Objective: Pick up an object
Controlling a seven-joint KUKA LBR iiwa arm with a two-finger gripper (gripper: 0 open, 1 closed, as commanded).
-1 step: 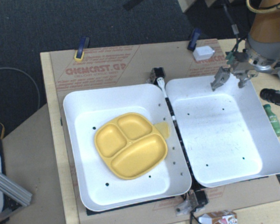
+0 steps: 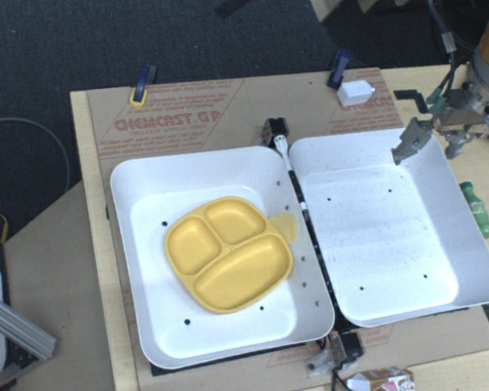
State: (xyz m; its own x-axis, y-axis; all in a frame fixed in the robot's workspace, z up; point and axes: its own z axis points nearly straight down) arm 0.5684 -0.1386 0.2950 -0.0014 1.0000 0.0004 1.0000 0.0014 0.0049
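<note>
Item: yellow divided plate (image 2: 228,254), three compartments, lying flat in my left bin (image 2: 136,193), nearer the front. Item: right bin (image 2: 460,263), just beside it. Item: my fingers (image 2: 430,138), farther back over the right bin's far right corner, spread apart, nothing between them, well apart from the plate.

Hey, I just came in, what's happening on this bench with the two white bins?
A robot arm is set to pick up an object. Its tool sits over the far right corner of the right bin, fingers spread, with nothing between them. The only object in the bins is a yellow divided plate, lying flat in the left bin, well apart from the tool. No grasp has been made.
</note>
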